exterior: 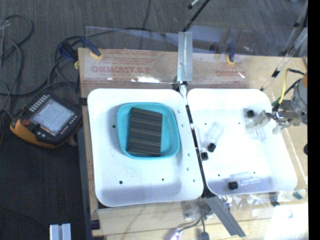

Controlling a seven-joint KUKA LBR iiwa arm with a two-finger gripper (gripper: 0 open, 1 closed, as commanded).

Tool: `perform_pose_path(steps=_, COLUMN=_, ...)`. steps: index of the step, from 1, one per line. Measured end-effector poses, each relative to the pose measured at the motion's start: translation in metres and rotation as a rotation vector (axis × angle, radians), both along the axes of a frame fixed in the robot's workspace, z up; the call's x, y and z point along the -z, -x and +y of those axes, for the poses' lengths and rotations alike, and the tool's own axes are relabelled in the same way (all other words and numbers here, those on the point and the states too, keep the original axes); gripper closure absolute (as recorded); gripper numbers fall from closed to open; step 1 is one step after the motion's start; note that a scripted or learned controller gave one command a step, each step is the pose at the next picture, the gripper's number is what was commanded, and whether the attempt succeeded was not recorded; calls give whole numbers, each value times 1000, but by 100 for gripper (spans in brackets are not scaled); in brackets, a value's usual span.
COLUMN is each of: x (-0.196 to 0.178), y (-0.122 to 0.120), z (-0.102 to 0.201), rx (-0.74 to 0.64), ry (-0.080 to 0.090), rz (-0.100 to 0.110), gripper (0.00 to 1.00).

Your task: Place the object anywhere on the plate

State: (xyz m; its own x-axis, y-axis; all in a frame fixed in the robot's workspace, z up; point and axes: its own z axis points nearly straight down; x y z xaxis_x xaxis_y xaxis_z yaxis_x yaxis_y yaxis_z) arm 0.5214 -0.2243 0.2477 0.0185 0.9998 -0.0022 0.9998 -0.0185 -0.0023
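A teal plate (171, 134) lies in the left white bin (145, 186). A dark grey ridged block (145, 131) rests flat on the plate, covering most of its middle. My gripper (265, 123) hangs over the upper right part of the right bin (235, 104), far from the plate. A small clear piece with a black end (250, 113) shows right at the gripper; whether it is held I cannot tell.
Clear vials with black caps lie in the right bin: one near its left side (214, 132), one along the front (246, 180). A loose black cap (204, 155) sits by the divider. A teach pendant (49, 118) lies on the floor at left.
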Motion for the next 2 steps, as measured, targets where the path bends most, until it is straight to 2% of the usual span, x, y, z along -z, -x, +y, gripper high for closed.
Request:
perform_pose_path(steps=1, x=18, y=38, z=51, rx=49, ry=-2, rz=1, gripper=0)
perform_pose_path(steps=2, x=-67, y=-12, z=15, rx=125, ry=2, rz=-3, gripper=0)
